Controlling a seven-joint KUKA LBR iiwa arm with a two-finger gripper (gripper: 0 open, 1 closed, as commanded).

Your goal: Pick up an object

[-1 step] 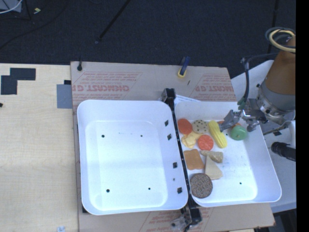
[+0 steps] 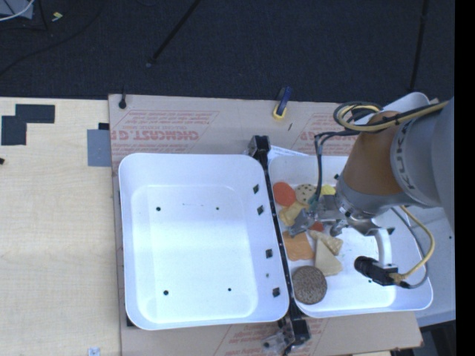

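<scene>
The right bin (image 2: pixel 386 297) holds a heap of small objects: a red oval piece (image 2: pixel 283 193), a speckled cream disc (image 2: pixel 305 193), a yellow piece (image 2: pixel 291 213), an orange flat slab (image 2: pixel 299 248), a cream wedge (image 2: pixel 326 261) and a brown round disc (image 2: pixel 309 284). My gripper (image 2: pixel 320 221) is down among them, over the yellow and cream pieces in the middle of the heap. The grey wrist and orange band (image 2: pixel 371 165) rise to its right and hide what lies beneath. Nothing is visibly between the fingers.
The left bin (image 2: pixel 133 199) lies beside the right one, with a black divider (image 2: pixel 271 221) and clips between them. Cables loop around the wrist, and a black part (image 2: pixel 375 270) hangs low over the right bin's floor. A blue and yellow clamp (image 2: pixel 282 102) sits at the back edge.
</scene>
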